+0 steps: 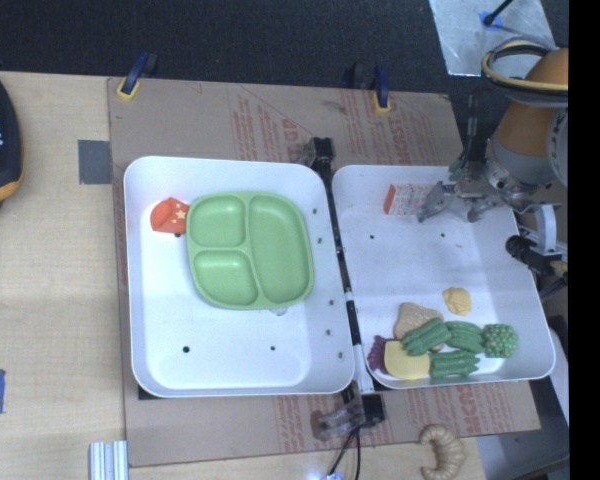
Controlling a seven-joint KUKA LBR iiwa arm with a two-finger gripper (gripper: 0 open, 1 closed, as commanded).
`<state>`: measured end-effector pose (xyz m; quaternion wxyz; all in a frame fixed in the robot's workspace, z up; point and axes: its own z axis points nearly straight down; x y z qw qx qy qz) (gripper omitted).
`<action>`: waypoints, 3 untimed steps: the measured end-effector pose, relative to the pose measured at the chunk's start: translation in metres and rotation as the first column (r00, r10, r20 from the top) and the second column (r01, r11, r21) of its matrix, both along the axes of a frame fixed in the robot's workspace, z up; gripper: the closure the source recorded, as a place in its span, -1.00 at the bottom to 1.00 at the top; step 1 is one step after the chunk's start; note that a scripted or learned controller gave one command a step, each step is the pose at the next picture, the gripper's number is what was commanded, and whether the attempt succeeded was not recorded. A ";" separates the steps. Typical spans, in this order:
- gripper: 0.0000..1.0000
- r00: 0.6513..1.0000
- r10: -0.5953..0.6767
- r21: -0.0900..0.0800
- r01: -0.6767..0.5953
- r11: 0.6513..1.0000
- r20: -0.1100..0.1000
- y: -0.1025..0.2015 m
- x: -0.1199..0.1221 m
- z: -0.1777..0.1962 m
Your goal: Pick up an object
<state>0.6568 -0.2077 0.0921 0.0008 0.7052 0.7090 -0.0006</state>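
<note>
Tool hangs low over the back of the right bin, its fingers spread and pinching nothing, just beside an orange-and-white packet. From near to far: green toy vegetables, a yellow piece and a small yellow lump crowd the bin's front corner; behind the tool, the grey arm rises steeply at the right edge.

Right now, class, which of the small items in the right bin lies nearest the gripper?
The orange-and-white packet, just left of the gripper near the bin's far edge. The yellow piece and the pile of green toy vegetables lie nearer the camera.
</note>
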 end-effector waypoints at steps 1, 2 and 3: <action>-1.00 1.000 -0.004 -0.002 0.004 1.000 0.008 -0.006 0.001 0.108; -1.00 1.000 0.014 0.007 -0.014 1.000 -0.005 0.165 0.000 0.100; -1.00 1.000 -0.005 0.000 0.005 1.000 -0.002 0.129 0.000 0.100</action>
